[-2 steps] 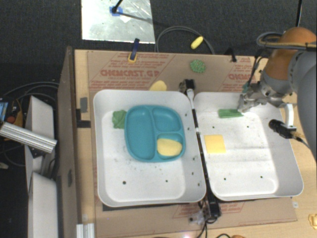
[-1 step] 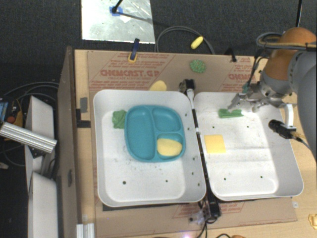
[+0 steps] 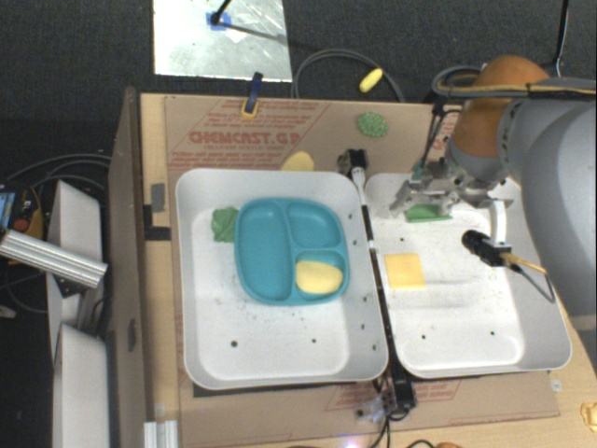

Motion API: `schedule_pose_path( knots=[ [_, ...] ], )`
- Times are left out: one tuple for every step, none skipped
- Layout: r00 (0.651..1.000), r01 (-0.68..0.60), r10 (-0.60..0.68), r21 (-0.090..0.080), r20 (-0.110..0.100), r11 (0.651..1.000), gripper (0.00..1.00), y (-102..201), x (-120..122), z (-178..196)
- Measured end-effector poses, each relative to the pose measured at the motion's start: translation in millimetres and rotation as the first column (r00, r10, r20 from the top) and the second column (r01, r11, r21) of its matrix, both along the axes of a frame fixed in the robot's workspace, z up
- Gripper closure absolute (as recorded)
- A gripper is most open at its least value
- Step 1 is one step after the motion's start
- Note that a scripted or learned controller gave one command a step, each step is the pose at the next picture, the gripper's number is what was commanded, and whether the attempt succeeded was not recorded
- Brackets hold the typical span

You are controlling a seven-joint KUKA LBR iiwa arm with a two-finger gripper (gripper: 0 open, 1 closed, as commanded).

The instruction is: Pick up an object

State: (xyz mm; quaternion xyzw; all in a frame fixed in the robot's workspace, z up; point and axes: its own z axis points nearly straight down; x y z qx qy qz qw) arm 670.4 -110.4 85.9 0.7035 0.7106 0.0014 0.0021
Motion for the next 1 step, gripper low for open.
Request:
schedule_pose_path(
  knots=[
    [1.000, 0.002, -0.002, -0.003, 0.007, 1.000, 1.00, -5.0, 1.7, 13.8]
  ],
)
